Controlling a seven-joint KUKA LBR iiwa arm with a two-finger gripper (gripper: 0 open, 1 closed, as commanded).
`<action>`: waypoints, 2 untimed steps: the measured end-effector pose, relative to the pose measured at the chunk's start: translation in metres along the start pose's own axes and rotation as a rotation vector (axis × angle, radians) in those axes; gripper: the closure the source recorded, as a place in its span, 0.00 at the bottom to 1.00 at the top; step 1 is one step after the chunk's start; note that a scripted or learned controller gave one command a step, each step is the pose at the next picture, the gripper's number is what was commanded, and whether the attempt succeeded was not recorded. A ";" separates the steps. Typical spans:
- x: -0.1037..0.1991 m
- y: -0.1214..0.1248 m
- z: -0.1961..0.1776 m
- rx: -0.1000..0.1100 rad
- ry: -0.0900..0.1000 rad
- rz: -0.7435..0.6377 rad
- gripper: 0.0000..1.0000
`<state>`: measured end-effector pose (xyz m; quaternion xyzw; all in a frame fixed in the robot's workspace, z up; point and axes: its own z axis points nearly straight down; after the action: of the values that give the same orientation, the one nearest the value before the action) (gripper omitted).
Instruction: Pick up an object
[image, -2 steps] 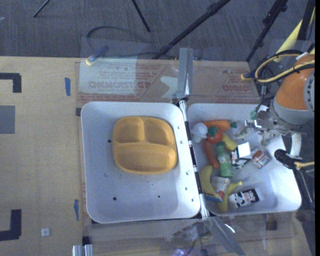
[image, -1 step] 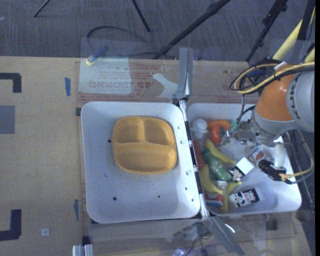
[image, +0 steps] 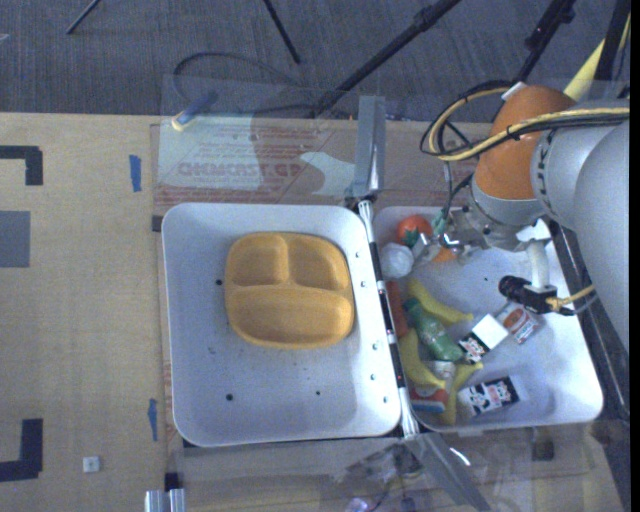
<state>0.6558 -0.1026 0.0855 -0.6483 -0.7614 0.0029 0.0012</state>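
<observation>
Rightward, hand (image: 447, 238), grip state unclear, over right bin (image: 560, 385); banana (image: 437, 303) long axis slanting upper-left to lower-right.

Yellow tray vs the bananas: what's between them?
In the camera view, between the yellow tray and the bananas: bare bin floor, then the two bins' adjoining walls.

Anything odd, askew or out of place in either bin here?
Nothing damaged or spilled. The yellow divided plate lies alone in the left bin, slightly askew. In the right bin the objects are heaped against the left wall, bananas among them, rather than spread out.
</observation>
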 end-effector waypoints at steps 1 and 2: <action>0.008 -0.063 -0.001 -0.009 0.002 0.113 0.00; 0.007 -0.063 -0.001 -0.009 0.002 0.112 0.00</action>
<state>0.5929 -0.1052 0.0869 -0.6901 -0.7237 -0.0012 -0.0011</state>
